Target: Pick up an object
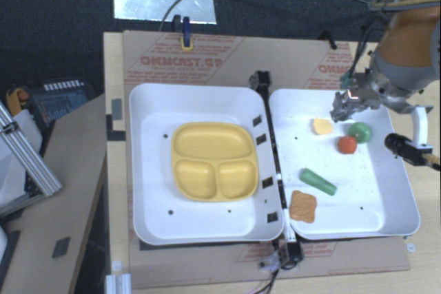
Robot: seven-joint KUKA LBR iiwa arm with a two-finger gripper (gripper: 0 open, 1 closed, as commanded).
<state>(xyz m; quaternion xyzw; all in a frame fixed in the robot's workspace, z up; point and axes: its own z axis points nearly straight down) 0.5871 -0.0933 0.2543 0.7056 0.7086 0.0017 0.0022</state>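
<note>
The right bin (386, 213) holds a small yellow piece (322, 126), a red ball (347, 144), a green round piece (360, 131), a long green piece (318, 181) and an orange-brown slab (302, 206). My gripper (342, 109) hangs over the bin's far side, just up and right of the yellow piece and left of the green round piece. Nothing shows between its tips from this angle.
A yellow three-compartment tray (212, 160) lies in the left bin (148, 148). A black divider with clips (270, 148) runs between the bins. The arm's body and a black bracket (406, 147) overhang the right bin's right rim.
</note>
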